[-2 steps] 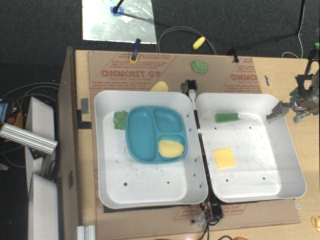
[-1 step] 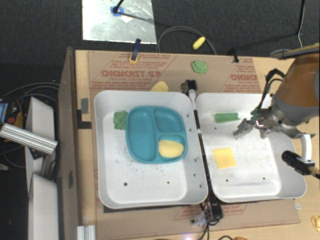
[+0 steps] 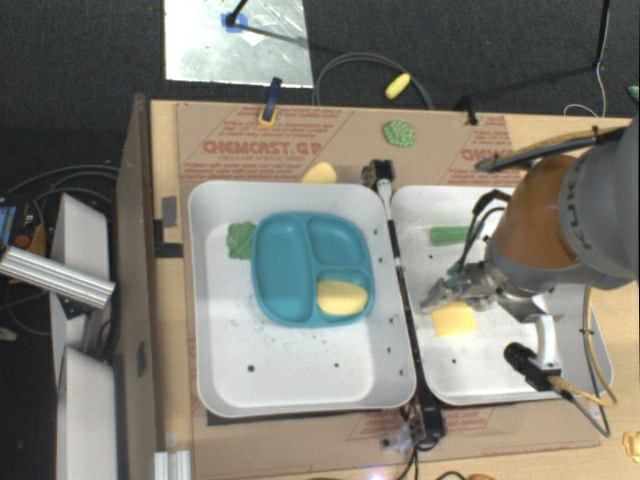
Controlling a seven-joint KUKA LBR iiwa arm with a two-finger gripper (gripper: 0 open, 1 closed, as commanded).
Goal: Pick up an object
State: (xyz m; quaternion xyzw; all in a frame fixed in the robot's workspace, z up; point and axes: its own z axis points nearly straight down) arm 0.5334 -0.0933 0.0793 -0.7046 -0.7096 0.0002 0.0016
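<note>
the arm (image 3: 585,218) comes in from the 3 o'clock side, its grey bulk and orange band hanging over the right bin (image 3: 455,383). the gripper (image 3: 447,293) sits low in that bin, pointing toward 9 o'clock, its metal fingers (image 3: 436,296) reaching toward the divider between the two bins. the fingers look drawn fairly close together, though from here i can't make out for certain whether they are parted or closed, and nothing shows between them

the yellow block (image 3: 454,320) lies flat on the right bin's floor, just at the 5 o'clock side of the fingertips, right beside them, and whether it touches them is hard to tell. it is not between the fingers. a green stick (image 3: 449,235) lies farther up the same bin, at 12 o'clock from the gripper, partly behind the arm's cables

in the left bin (image 3: 300,383) a blue divided plate (image 3: 310,268) rests near the middle, with a yellow lemon-like piece (image 3: 342,297) in its 4 o'clock compartment. a green leafy bit (image 3: 241,238) pokes out at the plate's 10 o'clock edge. beyond the bins, toward 12 o'clock on the cardboard, sit a round green object (image 3: 399,133) and another yellow piece (image 3: 320,174) touching the left bin's rim
</note>
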